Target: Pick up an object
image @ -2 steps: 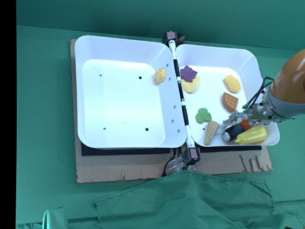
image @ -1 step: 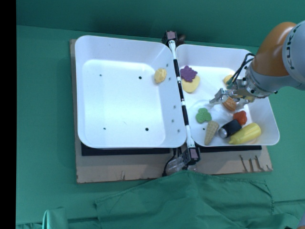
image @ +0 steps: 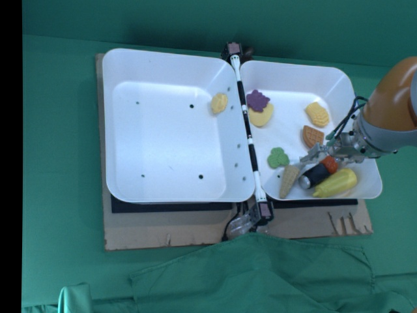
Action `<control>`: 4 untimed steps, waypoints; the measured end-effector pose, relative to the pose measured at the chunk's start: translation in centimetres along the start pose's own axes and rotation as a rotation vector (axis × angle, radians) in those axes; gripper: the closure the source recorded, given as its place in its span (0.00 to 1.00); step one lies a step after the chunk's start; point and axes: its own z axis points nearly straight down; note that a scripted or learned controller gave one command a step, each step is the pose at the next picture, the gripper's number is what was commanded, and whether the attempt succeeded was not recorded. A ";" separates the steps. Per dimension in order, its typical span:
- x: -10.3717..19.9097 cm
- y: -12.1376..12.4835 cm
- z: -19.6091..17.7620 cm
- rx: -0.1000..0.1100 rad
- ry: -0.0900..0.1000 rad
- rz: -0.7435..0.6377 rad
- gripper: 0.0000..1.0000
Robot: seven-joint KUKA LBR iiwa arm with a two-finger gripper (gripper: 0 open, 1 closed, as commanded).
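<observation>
**End effector low in the right bin, no lift yet**

Farthest from the end effector point(image: 320, 152), the left bin point(image: 130, 175) carries one small yellow piece point(image: 219, 103) near its inner wall; a black-and-white divider rail point(image: 247, 132) runs between the two bins; past it lies the right bin point(image: 290, 77), where the rest of the items are. A purple grape cluster point(image: 258, 99) sits on a yellow slice point(image: 261, 115) well off from the end effector; a green leafy piece point(image: 278, 157) and a cone-shaped piece point(image: 288, 180) lie nearer; an orange waffle-like piece point(image: 313, 136) is just beside its tip, with a yellow corn-like piece point(image: 317, 114) beyond that. Just under the end effector lies a dark cylinder with a red end point(image: 318, 173), touching a yellow squash-like piece point(image: 336, 183); this looks the likely target, though that is a judgement.

Whether the end effector is spread or closed cannot be told, and nothing can be seen gripped; the pick appears at the reach-in stage, with grasp and lift left to do.

The bins rest on cardboard point(image: 163, 233) over a desk point(image: 58, 142) draped in green cloth; a green backdrop lies behind.
</observation>
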 end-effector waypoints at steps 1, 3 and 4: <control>-0.2 6.8 0.3 0.007 0.001 -0.005 0.00; 2.4 8.8 0.3 0.005 0.000 -0.006 0.00; 2.2 8.9 -1.1 -0.004 -0.002 -0.001 1.00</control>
